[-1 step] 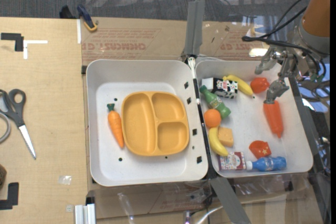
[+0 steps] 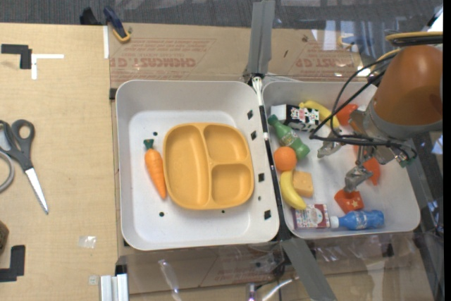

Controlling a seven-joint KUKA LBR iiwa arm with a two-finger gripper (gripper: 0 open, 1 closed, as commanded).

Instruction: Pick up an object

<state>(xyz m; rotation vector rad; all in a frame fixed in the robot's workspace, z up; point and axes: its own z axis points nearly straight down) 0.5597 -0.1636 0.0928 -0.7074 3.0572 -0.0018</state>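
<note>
My gripper (image 2: pixel 356 177) hangs low in the right bin (image 2: pixel 405 204), under the grey arm with its orange band (image 2: pixel 416 84). It sits just above a red toy piece (image 2: pixel 349 200), with another red-orange piece (image 2: pixel 372 170) right beside it. A blue bottle (image 2: pixel 361 220) lies near the bin's front wall. On the bin's left side are an orange (image 2: pixel 285 158), a banana (image 2: pixel 290 192), a yellow block (image 2: pixel 304 184) and a green bottle (image 2: pixel 289 137). I see nothing lifted off the bin floor.
The left bin (image 2: pixel 134 173) holds a yellow divided plate (image 2: pixel 208 166) and a carrot (image 2: pixel 155 170). A small carton (image 2: pixel 310 216) lies at the right bin's front; a black-and-white toy (image 2: pixel 303 116) lies at its back. Scissors (image 2: pixel 27 158) rest on the bench at the far left.
</note>
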